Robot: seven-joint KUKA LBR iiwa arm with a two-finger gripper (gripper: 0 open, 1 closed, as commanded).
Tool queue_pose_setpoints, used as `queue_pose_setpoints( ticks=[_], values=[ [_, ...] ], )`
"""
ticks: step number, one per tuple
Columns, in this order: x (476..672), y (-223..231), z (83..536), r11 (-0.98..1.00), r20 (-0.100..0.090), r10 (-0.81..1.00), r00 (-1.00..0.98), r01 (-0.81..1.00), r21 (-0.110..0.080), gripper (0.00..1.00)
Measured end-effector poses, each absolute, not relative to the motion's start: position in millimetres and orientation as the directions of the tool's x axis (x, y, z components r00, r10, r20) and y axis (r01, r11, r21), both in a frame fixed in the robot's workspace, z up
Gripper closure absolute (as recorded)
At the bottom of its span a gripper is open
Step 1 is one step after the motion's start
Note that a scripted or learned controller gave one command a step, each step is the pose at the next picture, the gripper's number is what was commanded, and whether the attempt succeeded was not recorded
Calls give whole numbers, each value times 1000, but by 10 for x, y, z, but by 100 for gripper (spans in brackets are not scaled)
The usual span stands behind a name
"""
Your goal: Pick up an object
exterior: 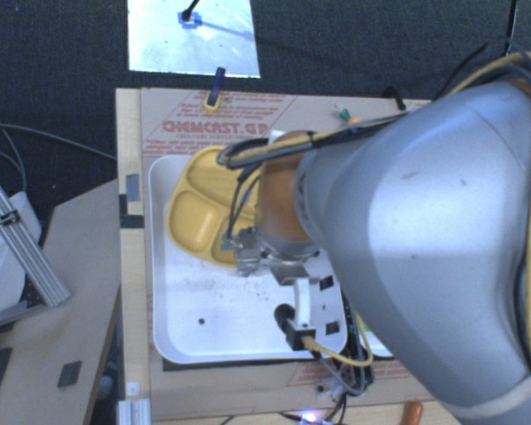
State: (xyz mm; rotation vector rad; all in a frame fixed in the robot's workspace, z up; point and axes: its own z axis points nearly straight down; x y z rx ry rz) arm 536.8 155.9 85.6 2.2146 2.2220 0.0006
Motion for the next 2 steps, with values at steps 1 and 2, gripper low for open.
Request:
queue_pose_setpoints(
  ticks=[1,2],
  values=[
    [6001,1435,2517,5,3,1000,-5,1000,22,100],
    [5534,1821,2299,7,1,1000,-7,1000,-2,100]
  ],
)
